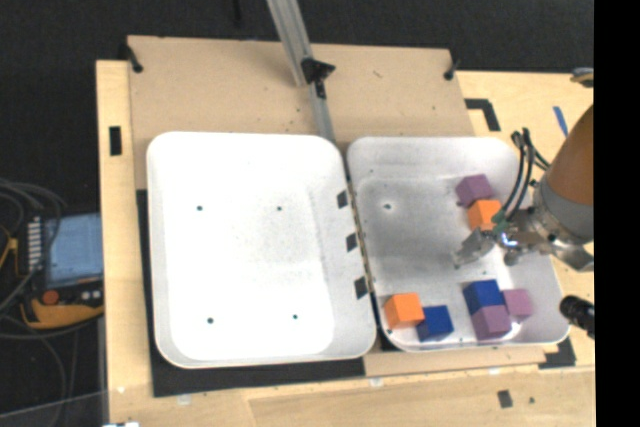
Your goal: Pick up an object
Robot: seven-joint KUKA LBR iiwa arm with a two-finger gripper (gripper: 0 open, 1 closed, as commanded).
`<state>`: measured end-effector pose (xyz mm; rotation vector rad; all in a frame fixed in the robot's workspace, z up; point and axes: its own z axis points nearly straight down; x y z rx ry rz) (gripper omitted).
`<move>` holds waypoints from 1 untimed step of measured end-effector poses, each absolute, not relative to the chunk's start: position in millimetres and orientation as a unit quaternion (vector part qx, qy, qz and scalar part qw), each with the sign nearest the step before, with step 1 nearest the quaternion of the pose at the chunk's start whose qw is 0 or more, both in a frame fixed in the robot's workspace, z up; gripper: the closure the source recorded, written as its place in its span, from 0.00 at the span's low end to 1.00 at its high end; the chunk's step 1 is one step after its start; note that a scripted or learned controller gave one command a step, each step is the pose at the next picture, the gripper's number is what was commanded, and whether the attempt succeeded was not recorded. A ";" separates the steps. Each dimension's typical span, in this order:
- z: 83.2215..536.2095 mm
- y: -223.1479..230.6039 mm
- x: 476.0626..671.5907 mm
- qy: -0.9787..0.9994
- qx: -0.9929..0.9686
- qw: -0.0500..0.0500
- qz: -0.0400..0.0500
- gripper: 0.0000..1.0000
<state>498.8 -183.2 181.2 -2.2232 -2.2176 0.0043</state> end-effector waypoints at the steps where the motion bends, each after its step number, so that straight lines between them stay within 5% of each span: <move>1: 121.8 -192.2 497.2 -0.707 -0.708 0.001 0.002 0.00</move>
